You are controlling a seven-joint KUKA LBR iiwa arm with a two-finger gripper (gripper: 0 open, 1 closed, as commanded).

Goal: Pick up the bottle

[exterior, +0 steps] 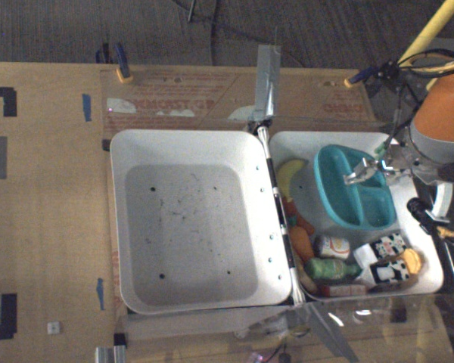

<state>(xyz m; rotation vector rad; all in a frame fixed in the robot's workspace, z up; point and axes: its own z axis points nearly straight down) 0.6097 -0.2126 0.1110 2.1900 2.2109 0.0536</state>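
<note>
- So far the pickup looks not yet done: the bottle [331, 269] lies on its side among the clutter at the near edge of the right bin [431, 278].
- Whether the end effector [363, 171] is open or closed cannot be told; nothing visibly sits in it.
- It hovers over the teal tray [356, 199], with the bottle well apart from it, toward the bin's near edge.

A light wooden bench [45, 225] with black tape marks; dark carpeted floor [76, 13] beyond, crossed by cables [204, 10]
</note>
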